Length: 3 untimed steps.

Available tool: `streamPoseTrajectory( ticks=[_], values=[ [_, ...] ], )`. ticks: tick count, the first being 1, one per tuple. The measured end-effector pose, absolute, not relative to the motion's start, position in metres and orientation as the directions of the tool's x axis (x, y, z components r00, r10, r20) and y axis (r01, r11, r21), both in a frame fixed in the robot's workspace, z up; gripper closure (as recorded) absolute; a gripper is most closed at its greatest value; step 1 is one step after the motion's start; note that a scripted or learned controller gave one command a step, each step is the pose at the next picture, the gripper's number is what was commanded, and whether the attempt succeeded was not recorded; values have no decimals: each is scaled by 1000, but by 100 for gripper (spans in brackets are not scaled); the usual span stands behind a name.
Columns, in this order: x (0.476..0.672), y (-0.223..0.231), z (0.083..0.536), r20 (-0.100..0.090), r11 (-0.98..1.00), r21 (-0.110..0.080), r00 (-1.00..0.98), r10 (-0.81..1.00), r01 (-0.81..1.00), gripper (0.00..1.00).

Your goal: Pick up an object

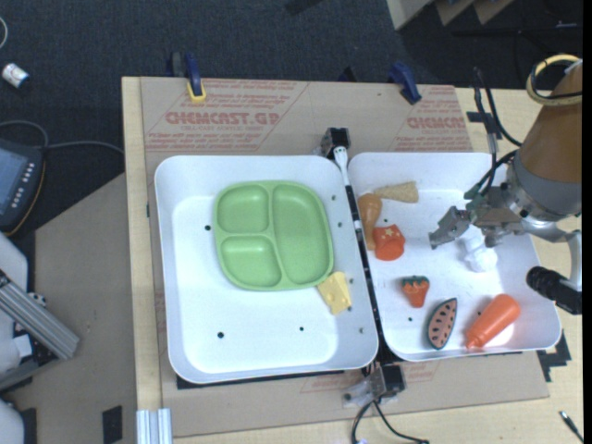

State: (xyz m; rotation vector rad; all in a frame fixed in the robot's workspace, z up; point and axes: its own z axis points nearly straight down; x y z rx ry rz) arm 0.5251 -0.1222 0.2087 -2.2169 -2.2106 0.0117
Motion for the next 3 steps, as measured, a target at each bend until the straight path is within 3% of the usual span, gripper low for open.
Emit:
streamPoseTrajectory(
  ticks=[1,3],
  values=[
    [528,-122,215,1,0,0,0,1000,1000,0],
    [525,-134,94,3,-1,-9,1,1000,1000,0]
  ],
)
